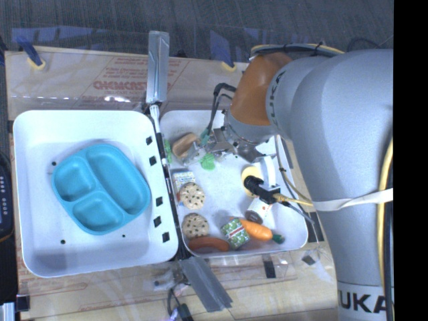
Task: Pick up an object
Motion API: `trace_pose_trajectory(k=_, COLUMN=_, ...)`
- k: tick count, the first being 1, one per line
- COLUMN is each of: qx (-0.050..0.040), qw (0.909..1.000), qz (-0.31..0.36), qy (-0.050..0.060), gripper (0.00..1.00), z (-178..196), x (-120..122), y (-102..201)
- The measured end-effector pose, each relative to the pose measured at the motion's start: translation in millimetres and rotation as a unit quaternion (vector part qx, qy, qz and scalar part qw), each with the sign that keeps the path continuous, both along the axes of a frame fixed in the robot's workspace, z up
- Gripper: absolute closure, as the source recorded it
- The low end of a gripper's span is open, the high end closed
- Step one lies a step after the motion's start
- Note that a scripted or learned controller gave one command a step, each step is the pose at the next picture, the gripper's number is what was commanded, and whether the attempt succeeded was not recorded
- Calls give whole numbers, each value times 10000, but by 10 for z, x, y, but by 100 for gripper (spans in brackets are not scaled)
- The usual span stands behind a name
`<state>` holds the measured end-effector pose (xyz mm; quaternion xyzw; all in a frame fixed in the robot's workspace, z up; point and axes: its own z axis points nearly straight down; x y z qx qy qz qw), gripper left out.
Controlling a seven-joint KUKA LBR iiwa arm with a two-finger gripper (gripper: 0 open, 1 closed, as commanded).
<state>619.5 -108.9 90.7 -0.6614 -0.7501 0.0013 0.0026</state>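
With the tool (208,143) low at eleven o'clock in the right bin (224,196), its opening impossible to tell, just beside the bread roll (183,144), a pinch may nudge the roll aside and catch nothing.

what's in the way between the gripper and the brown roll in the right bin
Nothing visible. The gripper sits close beside the brown roll, with no item between them; the small green piece lies just below the gap.
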Motion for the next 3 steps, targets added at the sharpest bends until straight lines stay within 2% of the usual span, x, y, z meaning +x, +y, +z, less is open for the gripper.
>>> trace_pose_trajectory(k=1, qx=-8, qw=10000, qz=-93, qy=-23, gripper=0, z=17, x=151, y=-148)
trace_pose_trajectory(k=2, qx=-5, qw=10000, qz=-66, qy=-22, gripper=100, z=123, x=159, y=-132)
trace_pose_trajectory(k=3, qx=-3, qw=9998, qz=-180, qy=-61, gripper=100, z=1058, x=394, y=397)
